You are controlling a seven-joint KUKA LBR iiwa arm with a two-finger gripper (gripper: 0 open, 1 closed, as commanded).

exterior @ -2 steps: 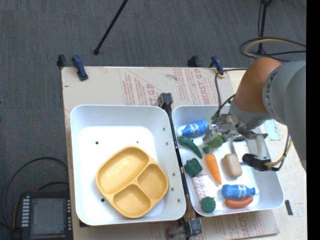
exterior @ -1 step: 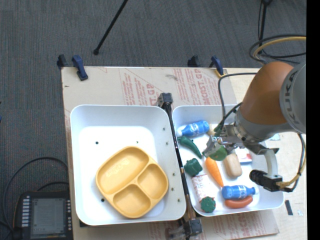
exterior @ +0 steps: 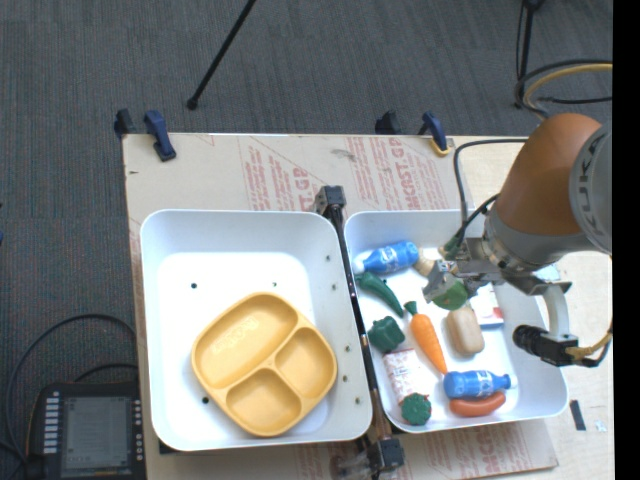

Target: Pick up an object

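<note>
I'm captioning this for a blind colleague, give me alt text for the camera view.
The arm's end effector hangs over the right bin of toy food, including a carrot and two blue bottles. The left bin holds a yellow divided plate.

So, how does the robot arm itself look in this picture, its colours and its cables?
The arm is grey, with a broad rounded orange band above the wrist. Its two-finger gripper is dark metal with small greenish parts. A yellow-and-black cable loops behind the arm, and a black cable runs beside the wrist.
</note>
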